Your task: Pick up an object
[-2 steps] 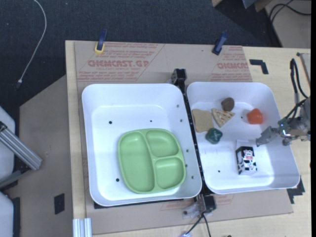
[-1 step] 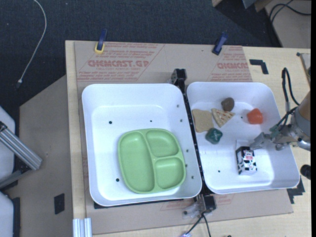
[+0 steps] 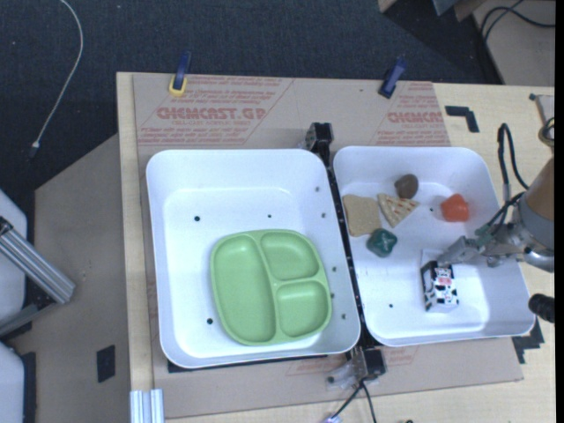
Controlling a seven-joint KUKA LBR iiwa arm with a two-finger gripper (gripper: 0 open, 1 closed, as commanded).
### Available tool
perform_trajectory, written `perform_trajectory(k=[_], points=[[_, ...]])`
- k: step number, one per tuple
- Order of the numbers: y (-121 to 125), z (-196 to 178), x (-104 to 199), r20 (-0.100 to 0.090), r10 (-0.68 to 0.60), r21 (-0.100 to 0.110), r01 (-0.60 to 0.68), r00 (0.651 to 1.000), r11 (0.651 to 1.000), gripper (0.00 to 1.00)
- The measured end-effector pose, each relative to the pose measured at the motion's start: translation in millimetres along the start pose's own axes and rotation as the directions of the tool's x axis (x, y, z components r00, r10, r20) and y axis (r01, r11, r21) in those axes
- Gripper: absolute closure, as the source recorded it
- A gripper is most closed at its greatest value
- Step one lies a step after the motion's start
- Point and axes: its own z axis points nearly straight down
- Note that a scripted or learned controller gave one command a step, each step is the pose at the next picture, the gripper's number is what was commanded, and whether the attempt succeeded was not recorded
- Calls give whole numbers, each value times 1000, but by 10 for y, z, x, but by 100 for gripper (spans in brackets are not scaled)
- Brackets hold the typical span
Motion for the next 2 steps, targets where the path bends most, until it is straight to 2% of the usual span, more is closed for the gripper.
perform_trajectory(k=[1, 2], points=[[13, -93, 6, 0, 1, -4, -1, 1000, 1000, 100], [35, -562, 95, -1, 1, 10, -1, 1000, 1000, 100]])
